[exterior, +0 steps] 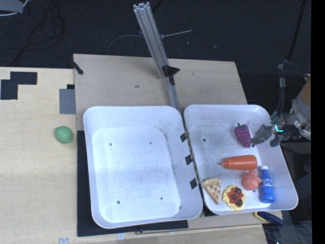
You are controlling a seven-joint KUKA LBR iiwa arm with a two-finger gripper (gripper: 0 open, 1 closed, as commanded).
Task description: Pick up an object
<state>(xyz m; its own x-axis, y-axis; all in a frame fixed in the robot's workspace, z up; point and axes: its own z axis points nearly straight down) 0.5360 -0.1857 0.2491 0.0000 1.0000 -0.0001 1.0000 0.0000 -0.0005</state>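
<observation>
At the right edge of the frame, the hand (pixel 267 134) hovers over the right bin (pixel 218 117), just beside the purple grapes (pixel 243 134); its fingers stand apart with nothing between them. Lower in that bin lie an orange hot dog (pixel 239 162), a pink toy (pixel 251 179), a blue bottle (pixel 266 185), a pizza slice (pixel 213 188) and a small round pizza (pixel 233 196). A green ball (pixel 64 134) rests on the table (pixel 35 161) at the left.

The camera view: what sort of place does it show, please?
Probably a robotics lab bench for grasping trials: two shallow white plastic bins side by side, toy food such as a purple plastic grape bunch and an orange plastic hot dog, and loose black cables behind.
</observation>
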